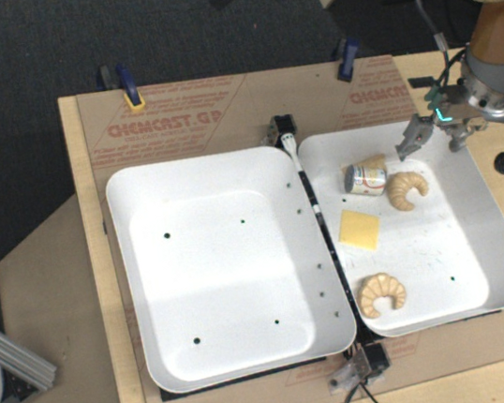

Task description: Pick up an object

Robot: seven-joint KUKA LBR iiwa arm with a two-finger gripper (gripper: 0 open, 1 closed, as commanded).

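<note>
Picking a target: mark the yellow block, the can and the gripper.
Yellow block [360, 229], camera view, middle of its top face.
Can [365, 178], camera view, its side.
Gripper [433, 136], camera view, between its fingertips.

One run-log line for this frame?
gripper: open, nothing held | above right bin | nearest: can, croissant | left bin

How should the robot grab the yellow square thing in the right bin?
The yellow square lies flat on the floor of the right bin, so there is little height to pinch. Probably best to come straight down from above and close across two opposite edges. It lies apart from the croissants, so there is room around it.
</note>
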